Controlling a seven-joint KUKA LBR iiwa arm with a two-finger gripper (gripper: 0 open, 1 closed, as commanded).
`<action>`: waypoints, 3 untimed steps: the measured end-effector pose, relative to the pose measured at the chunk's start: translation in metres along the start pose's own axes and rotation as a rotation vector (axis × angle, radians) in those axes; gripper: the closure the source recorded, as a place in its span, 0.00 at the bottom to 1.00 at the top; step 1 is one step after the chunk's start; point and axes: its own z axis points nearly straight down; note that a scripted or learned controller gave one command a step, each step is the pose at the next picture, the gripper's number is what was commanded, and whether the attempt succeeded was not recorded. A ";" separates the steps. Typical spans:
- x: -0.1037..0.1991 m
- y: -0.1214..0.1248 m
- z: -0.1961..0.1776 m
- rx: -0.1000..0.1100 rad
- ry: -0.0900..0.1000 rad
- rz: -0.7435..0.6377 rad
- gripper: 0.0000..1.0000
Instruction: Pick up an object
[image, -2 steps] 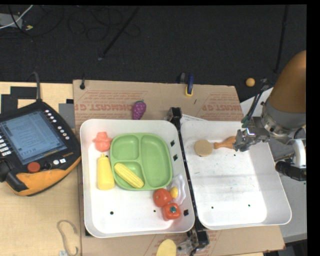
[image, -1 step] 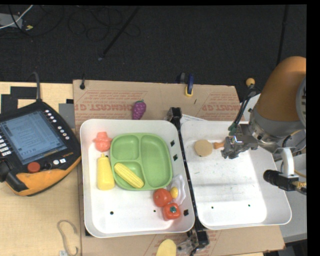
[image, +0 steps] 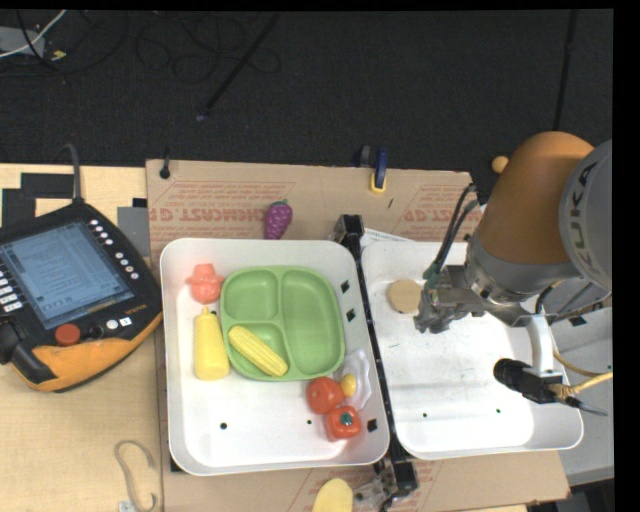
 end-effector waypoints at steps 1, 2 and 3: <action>0.052 -0.014 0.010 0.000 0.001 -0.001 1.00; 0.093 -0.024 -0.003 -0.003 0.000 -0.002 1.00; 0.125 -0.043 -0.007 0.000 0.000 0.000 1.00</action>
